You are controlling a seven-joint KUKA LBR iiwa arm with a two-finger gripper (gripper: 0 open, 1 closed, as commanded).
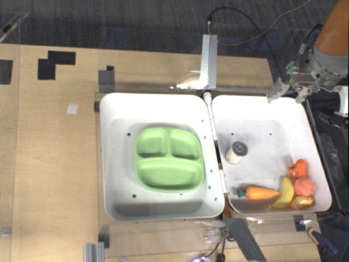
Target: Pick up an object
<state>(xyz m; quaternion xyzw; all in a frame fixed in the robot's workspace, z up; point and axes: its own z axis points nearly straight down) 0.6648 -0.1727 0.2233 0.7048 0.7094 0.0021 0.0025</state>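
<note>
Claw (287, 90) above right bin's (256, 111) far rim, well apart from carrot (260, 192)

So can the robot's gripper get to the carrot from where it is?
Probably yes. The carrot lies uncovered near the front wall of the right bin, with only the banana touching its tip. The gripper hangs above the bin's back edge, with open space between.

Carrot (260, 192), banana (283, 193), red-orange toys (298, 169) clustered in right bin's near corner; small can (235, 152) apart, mid-bin.
</note>
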